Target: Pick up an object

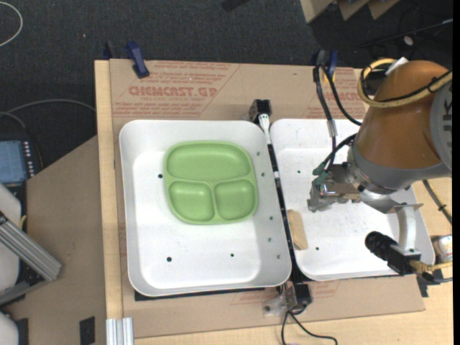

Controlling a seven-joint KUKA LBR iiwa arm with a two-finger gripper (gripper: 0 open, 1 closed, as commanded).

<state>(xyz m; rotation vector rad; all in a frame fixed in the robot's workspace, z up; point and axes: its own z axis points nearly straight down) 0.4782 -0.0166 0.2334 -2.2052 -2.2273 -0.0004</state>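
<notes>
My tool [321, 195]: low over the right bin [316, 261]; grip state, I cannot tell.
Green tray [210, 182]: in the left bin [144, 264].
Wooden block [297, 230]: right bin's left edge.

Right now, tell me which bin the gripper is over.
The right bin. The gripper hangs above it, near a tan block lying against its left edge. The left bin holds a green tray.

green divided plate [210, 182] flat in left bin [144, 250].
</notes>
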